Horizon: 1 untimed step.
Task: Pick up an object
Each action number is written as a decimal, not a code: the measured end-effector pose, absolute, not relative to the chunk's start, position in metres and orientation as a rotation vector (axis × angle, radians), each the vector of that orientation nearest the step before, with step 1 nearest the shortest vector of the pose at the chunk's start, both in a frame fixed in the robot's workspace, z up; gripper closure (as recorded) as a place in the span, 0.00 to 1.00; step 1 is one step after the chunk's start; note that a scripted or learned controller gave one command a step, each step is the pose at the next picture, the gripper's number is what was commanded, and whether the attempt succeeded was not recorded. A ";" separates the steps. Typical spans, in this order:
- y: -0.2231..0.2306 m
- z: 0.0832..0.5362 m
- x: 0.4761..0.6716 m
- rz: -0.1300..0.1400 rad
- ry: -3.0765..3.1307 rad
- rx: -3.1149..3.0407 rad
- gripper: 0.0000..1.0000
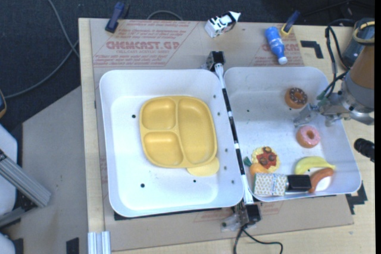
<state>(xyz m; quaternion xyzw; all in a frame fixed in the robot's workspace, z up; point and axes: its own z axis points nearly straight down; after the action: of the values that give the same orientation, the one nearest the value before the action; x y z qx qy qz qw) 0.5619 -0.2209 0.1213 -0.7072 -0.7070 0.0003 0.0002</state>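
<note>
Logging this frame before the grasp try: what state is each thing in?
gripper: low over the right bin, holding nothing visible
pink donut: flat, free, just below the gripper
brown donut: flat, free
yellow divided plate: upright in left bin
blue bottle: lying on its side, outside the bins

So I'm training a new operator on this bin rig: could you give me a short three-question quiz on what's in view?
1. True or false: the yellow divided plate lies in the left bin.
2. Which is nearest the gripper? A) pink donut B) blue bottle C) checkered block
3. Fill in: the chocolate donut lies in the ____ bin.

Key: 1 true; 2 A; 3 right.
</note>
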 end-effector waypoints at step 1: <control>-0.173 0.093 0.541 -0.010 -2.239 -2.242 0.00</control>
<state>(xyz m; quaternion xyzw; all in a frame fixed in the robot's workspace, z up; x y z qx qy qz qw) 0.5406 -0.1725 0.0926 -0.7075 -0.7066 -0.0032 -0.0136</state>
